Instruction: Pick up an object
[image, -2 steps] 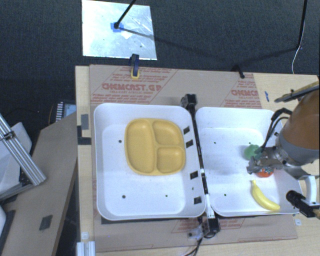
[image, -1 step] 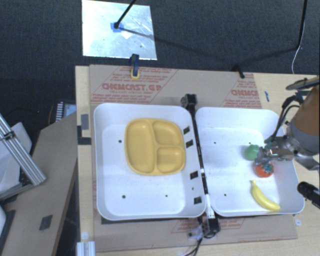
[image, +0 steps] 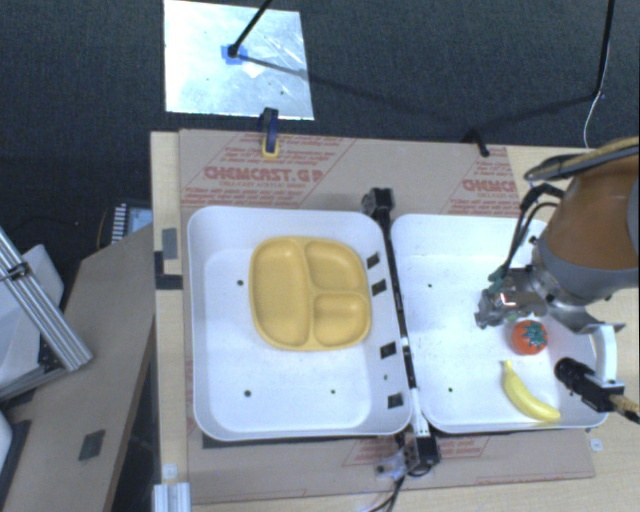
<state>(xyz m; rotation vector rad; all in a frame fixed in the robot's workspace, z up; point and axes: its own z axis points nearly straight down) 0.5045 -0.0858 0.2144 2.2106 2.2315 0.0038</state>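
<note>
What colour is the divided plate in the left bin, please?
Yellow; the plate shows plainly in the camera view, lying in the left bin.

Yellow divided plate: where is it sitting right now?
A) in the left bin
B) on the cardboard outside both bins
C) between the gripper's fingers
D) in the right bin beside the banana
A: the yellow divided plate lies flat in the left bin, while the banana and the tomato lie in the right bin near the gripper.
</note>
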